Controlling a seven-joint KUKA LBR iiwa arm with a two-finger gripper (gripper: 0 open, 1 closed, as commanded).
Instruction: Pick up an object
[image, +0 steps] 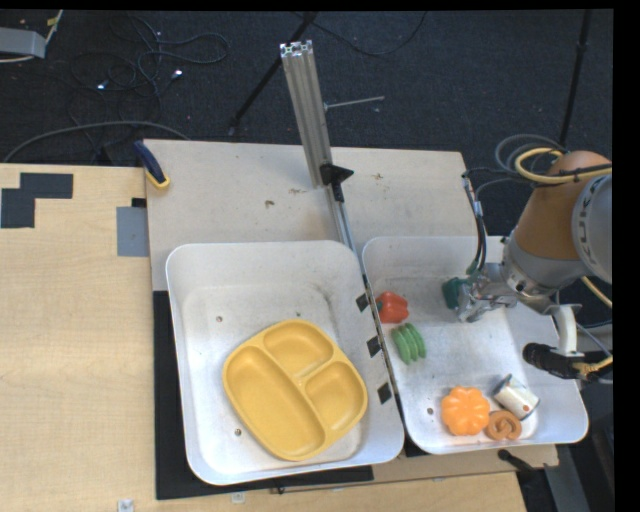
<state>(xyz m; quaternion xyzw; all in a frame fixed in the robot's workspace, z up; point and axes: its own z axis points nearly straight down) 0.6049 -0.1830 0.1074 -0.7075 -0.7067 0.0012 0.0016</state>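
At right of frame, the gripper (468, 298) hangs low inside the right bin (570, 425), near a red-and-green toy (398, 322); I cannot tell the jaws' state.

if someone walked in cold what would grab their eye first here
Probably the big yellow divided plate lying in the left bin. Next, the bright toys scattered in the right bin: an orange pumpkin near the front edge, a green vegetable and a red one by the left wall. The grey arm with its orange band reaches in from the right, its tool low over that bin.
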